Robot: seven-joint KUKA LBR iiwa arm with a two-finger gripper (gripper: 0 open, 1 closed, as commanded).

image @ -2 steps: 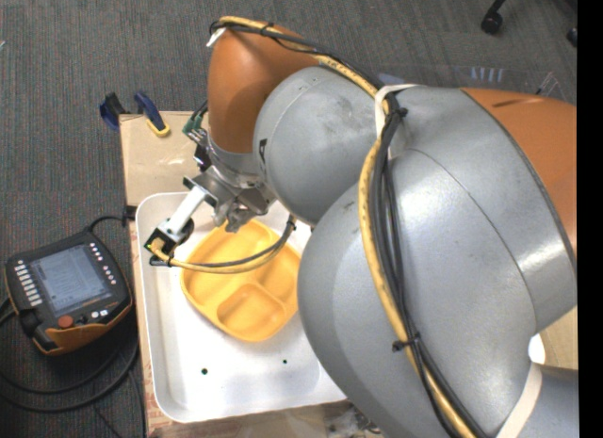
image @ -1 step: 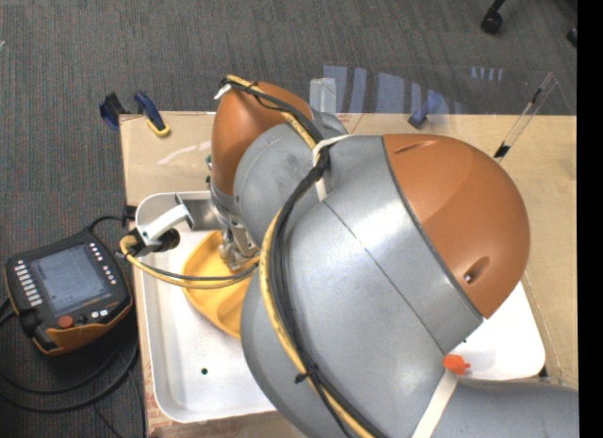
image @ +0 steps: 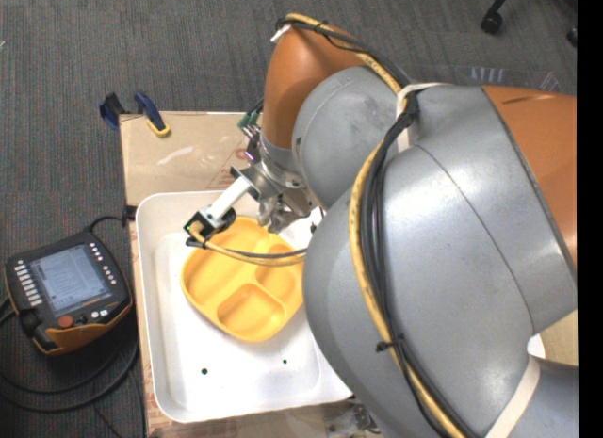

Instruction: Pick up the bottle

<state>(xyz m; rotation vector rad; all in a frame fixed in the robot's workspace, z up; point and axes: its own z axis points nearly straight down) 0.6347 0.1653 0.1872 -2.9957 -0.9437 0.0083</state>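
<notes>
Bottle: whereabouts cannot tell; bulky arm hides right part of white bin (image: 160, 332). Gripper (image: 279, 212) low over far rim of yellow divided plate (image: 247, 290); jaws' state cannot tell. Step, as judged: approach, nothing seen held. Next move calls for locating bottle, centring jaws across its body, descending.

No legible text anywhere; pendant screen (image: 58, 276) too blurred.

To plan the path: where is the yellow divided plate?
Centre-left of the camera view: the yellow divided plate lies in the white bin, right edge under the grey arm.
</notes>
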